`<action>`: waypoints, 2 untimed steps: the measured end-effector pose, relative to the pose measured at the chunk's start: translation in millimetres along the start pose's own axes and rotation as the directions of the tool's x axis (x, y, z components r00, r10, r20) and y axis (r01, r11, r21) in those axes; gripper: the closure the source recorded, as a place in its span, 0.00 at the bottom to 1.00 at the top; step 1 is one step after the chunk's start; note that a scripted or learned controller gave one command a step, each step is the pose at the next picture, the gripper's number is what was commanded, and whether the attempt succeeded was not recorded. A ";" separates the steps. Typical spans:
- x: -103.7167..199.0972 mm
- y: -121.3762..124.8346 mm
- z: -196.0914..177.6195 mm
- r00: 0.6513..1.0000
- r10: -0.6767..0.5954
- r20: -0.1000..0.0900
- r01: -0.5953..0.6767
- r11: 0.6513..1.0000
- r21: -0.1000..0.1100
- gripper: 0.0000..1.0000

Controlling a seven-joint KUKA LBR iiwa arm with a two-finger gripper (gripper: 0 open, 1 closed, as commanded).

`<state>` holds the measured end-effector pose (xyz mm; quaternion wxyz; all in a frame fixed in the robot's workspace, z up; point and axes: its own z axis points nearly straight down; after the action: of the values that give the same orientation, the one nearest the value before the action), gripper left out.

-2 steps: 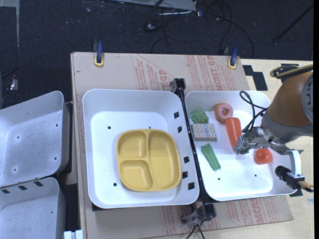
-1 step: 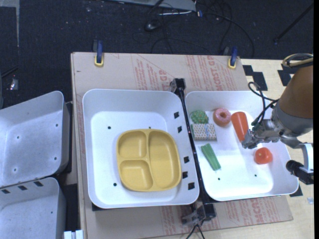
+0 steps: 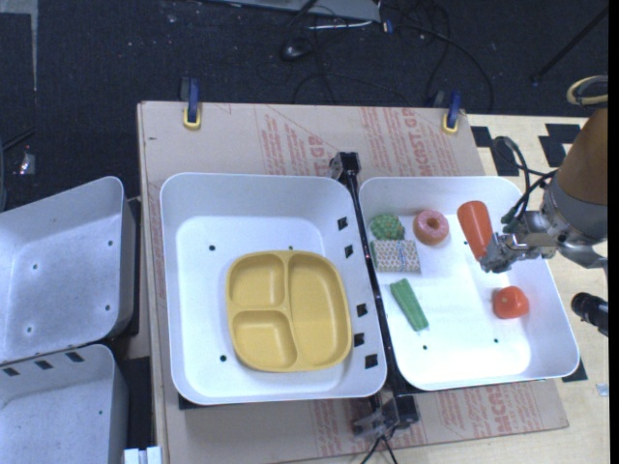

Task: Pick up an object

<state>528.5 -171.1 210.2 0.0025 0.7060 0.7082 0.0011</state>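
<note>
**Gripper low in the right bin, nothing seen held**

Landmark for all places: the pink doughnut (image 3: 430, 227), lying flat in the far part of the right bin (image 3: 455, 341).

Just right of the doughnut: an orange cylinder (image 3: 474, 224), lying lengthwise, apart from it.

Right of the doughnut and a little nearer the camera, past the cylinder's near end: the gripper (image 3: 498, 254), dark, reaching in from the right on the grey arm (image 3: 571, 222) with its orange band. Touching the cylinder's end or merely beside it: impossible to tell from this angle. Opening of the gripper: cannot tell, too small and too dark. No object seen inside it.

Just left of the doughnut: a green knobbly piece (image 3: 387, 226), near the black divider.

Left of the doughnut and slightly nearer: a small patterned block (image 3: 396, 255), just beside the green knobbly piece.

Nearer than the doughnut and slightly left: a long green piece (image 3: 409, 304), lying flat, tilted.

Nearer and right of the doughnut, below the gripper: a red round piece (image 3: 510, 303), apart from the gripper.

Well left of the doughnut, across the divider, in the left bin (image 3: 193, 206): a yellow divided plate (image 3: 288, 310) with three compartments, lying flat.
</note>
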 end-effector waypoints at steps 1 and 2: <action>-1.7 9.9 -59.8 1.000 0.000 0.001 0.000 1.000 -0.002 1.00; 50.6 23.9 -44.2 1.000 -0.005 -0.003 0.005 1.000 0.006 1.00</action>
<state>552.0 -120.3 254.4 -0.0009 0.7044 0.7098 0.0002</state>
